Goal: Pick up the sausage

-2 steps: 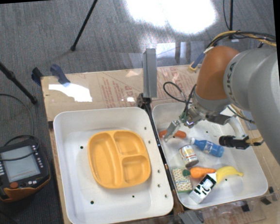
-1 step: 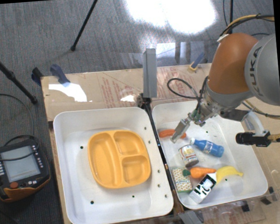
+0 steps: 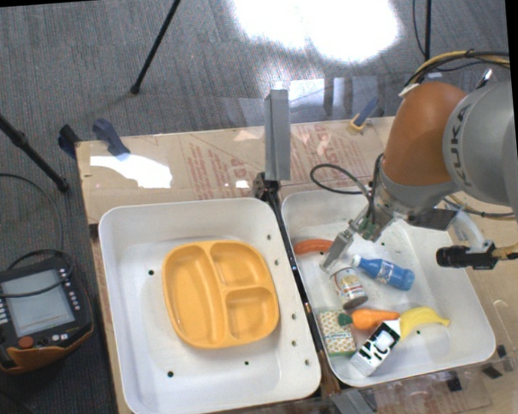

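The sausage (image 3: 308, 246) is a short orange-red piece lying at the far left of the right bin (image 3: 481, 315), close to the bin's left wall. My gripper (image 3: 333, 253) reaches down from the right and hangs just over the sausage's right end, hiding that end. I see nothing lifted off the bin floor.
The right bin also holds a blue bottle (image 3: 385, 272), a small can (image 3: 349, 286), a carrot (image 3: 374, 318), a banana (image 3: 424, 320), a green box (image 3: 338, 333) and a black-and-white carton (image 3: 377, 346). A yellow divided plate (image 3: 220, 292) lies in the left bin (image 3: 128, 258).
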Available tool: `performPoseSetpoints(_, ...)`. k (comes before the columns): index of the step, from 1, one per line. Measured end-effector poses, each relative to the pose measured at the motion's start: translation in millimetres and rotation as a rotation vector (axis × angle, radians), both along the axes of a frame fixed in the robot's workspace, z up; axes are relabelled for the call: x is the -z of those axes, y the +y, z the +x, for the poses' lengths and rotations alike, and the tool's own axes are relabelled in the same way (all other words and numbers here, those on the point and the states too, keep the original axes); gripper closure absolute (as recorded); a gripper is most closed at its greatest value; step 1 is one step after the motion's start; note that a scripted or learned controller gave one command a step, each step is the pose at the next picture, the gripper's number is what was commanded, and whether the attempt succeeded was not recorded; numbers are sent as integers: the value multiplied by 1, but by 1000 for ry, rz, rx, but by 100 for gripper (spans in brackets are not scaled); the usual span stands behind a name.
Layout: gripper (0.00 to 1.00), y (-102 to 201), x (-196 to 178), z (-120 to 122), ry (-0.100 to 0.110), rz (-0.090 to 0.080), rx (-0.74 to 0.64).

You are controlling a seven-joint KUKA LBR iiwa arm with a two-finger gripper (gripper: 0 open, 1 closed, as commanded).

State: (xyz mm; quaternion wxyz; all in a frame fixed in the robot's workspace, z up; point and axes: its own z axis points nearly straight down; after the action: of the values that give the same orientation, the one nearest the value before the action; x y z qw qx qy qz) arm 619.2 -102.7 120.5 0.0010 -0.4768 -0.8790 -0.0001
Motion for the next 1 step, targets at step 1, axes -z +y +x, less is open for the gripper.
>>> performPoseSetpoints(1, 0, 4, 33, 25, -1, 0, -36)
